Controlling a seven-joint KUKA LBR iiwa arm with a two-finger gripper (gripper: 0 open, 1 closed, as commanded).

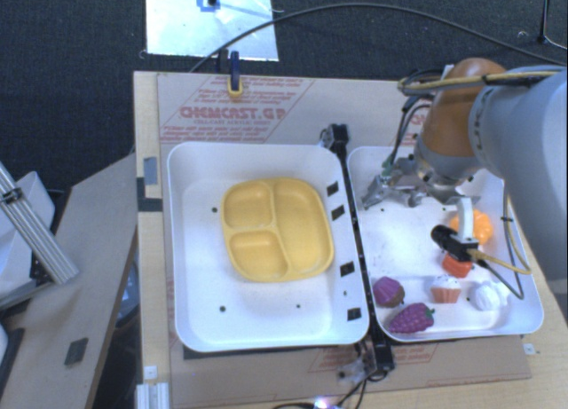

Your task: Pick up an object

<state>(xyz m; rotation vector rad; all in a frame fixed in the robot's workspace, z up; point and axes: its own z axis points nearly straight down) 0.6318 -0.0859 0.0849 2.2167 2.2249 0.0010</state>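
Two-finger pincer [390, 196] hangs spread open, gripping nothing, over the far-left of the right shallow white plastic bin [399, 243]; an orange round toy fruit [477, 224] lies by its right wall, a purple knobbly toy berry [411, 317] at its near edge.

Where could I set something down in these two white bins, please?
The shallow white left bin is bare around the yellow three-compartment plastic plate, widest nearside. The right bin is bare mid-left; small toy foods crowd its near edge.
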